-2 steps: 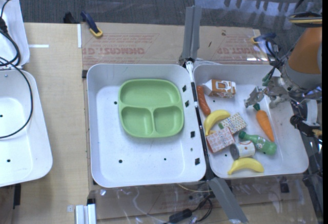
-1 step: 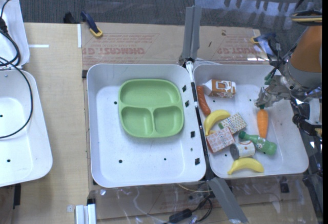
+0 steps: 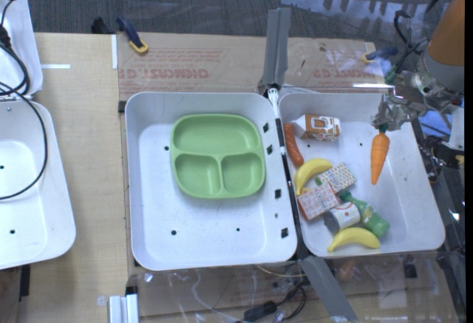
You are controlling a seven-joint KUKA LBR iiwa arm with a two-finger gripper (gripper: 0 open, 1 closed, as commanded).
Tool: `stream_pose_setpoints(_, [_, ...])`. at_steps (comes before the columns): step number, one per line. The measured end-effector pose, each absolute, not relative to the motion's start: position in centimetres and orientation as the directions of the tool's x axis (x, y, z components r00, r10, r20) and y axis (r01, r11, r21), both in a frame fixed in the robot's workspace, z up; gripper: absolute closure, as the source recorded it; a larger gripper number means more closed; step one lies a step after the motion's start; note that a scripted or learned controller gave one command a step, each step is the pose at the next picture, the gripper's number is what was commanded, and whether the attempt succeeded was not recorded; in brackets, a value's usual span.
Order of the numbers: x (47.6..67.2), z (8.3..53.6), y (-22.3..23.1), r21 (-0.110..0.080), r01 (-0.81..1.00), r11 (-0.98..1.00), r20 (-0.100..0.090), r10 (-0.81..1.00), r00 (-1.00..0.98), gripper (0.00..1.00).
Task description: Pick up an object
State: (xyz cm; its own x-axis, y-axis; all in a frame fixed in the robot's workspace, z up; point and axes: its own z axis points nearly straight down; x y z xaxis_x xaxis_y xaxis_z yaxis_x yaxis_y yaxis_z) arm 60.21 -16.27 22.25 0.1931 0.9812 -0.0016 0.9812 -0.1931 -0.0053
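Note:
My gripper (image 3: 386, 120) hangs over the far right part of the right bin (image 3: 414, 236). Its fingers pinch the green top of an orange carrot (image 3: 378, 157), which dangles point-down below them. Other objects lie in the same bin: a small orange-and-white carton (image 3: 323, 127), a red pepper (image 3: 294, 145), a banana (image 3: 313, 169), two patterned packets (image 3: 326, 190), a green bottle (image 3: 361, 213) and a second banana (image 3: 355, 239).
The left bin (image 3: 148, 233) holds a green divided plate (image 3: 218, 155). A metal divider post (image 3: 276, 48) stands behind the seam between the bins. A blue-and-yellow clamp (image 3: 131, 35) lies on the cardboard behind. White tubs (image 3: 29, 188) with black cable sit at far left.

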Motion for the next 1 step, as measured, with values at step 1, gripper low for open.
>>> stream_pose_setpoints(1, [57.20,23.45,-15.77,-0.008,0.991,-0.137,-0.001,0.991,0.137,1.00])
